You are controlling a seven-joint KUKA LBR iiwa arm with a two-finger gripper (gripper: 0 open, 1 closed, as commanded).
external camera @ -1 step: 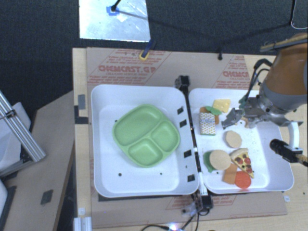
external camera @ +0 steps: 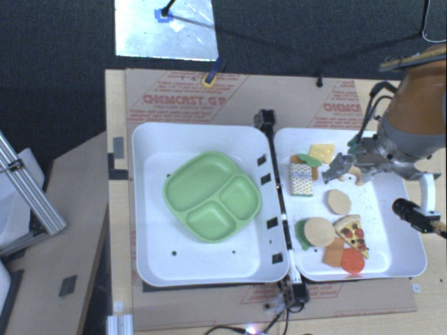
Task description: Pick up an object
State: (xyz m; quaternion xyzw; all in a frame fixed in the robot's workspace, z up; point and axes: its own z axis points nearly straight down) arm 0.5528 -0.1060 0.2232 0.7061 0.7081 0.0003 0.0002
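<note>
The right white bin (external camera: 401, 257) holds several toy foods. A yellow cheese wedge (external camera: 322, 152) lies at the back, with a blue-and-white checkered block (external camera: 301, 180) in front of it. A round beige cookie (external camera: 339, 202) lies mid-bin. Near the front sit a burger (external camera: 318, 232), a pizza slice (external camera: 351, 232) and a red and orange piece (external camera: 347, 259). My gripper (external camera: 340, 167) hangs over the bin's back half, just right of the cheese and above the cookie. Nothing shows as held. A small tan piece (external camera: 360, 180) peeks out beside it.
The left white bin (external camera: 150, 257) holds a green divided plate (external camera: 211, 196). A black clip rail (external camera: 274, 187) runs between the bins. The arm's grey and orange body (external camera: 419, 114) covers the right bin's far right corner. A shiny plate (external camera: 165, 19) lies beyond the bench.
</note>
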